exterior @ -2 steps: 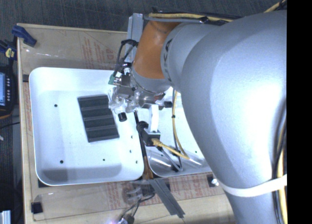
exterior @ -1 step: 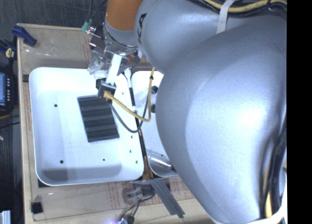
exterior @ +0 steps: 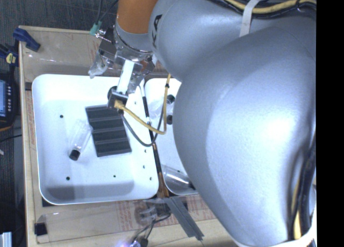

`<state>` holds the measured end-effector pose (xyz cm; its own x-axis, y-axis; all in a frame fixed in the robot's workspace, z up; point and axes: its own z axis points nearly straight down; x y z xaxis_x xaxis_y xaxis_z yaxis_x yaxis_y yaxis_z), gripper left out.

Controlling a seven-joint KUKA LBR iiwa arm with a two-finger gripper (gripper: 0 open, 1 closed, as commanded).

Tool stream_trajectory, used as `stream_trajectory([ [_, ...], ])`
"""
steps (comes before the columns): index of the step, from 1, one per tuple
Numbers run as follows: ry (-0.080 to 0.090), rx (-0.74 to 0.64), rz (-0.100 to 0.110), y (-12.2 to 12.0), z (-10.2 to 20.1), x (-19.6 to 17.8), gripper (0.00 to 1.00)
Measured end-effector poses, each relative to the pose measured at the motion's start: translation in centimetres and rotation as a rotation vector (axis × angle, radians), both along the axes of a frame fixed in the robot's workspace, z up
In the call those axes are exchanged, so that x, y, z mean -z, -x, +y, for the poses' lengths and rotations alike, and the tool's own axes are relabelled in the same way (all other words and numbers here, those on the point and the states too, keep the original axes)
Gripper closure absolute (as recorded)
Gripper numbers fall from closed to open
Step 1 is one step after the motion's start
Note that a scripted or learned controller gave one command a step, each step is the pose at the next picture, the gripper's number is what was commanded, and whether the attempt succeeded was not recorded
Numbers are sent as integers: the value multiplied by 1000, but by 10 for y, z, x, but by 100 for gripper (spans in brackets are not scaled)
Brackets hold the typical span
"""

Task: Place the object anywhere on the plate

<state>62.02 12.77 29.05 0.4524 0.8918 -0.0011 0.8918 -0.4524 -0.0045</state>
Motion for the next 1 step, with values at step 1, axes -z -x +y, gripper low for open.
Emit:
stream_trajectory([
  [1, 2, 68, 5, 58, 34, 153, 0],
])
